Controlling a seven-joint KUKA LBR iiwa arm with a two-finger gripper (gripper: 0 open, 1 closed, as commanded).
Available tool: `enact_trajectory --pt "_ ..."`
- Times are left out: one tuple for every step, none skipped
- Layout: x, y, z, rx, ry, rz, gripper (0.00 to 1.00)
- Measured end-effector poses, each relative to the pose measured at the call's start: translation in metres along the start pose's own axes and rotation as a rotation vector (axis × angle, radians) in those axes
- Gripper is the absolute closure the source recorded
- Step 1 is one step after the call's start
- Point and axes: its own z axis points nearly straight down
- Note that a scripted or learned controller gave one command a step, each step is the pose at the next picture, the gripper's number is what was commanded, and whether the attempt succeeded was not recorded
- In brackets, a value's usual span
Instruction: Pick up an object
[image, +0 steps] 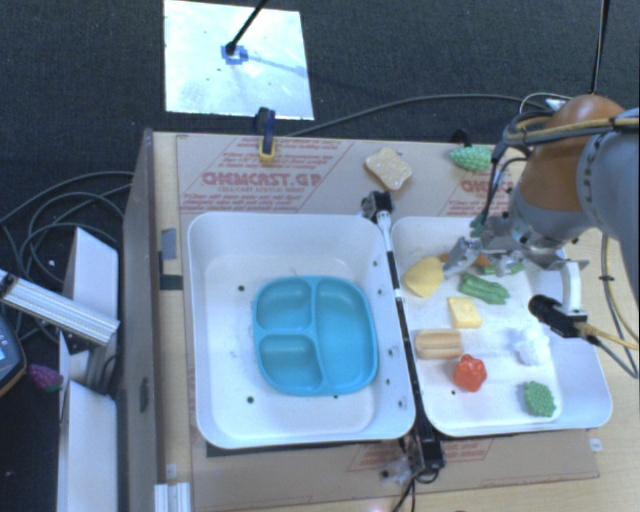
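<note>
Cardboard covers the bench under two white bins; the left bin (215, 300) holds a blue tray (314, 335). Right of the tray, the gripper (487, 255) hangs low over a green pod (484, 290), near a yellow piece (424, 277). I cannot tell its grip.

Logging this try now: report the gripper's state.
Gripper: low in the right bin, over the toy food near the green pod; open or shut cannot be told.

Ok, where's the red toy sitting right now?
In the camera view, the red toy lies in the right bin, toward its front edge, just below the tan block and left of the green bumpy piece.
</note>
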Motion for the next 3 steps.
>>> enact_trajectory --pt "0.02 -0.055 0.061 0.001 -0.001 0.003 0.0" --pt "0.031 0.023 0.031 -0.003 -0.002 0.0 0.0" --pt "0.002 -0.044 0.061 0.002 -0.002 0.004 0.0"
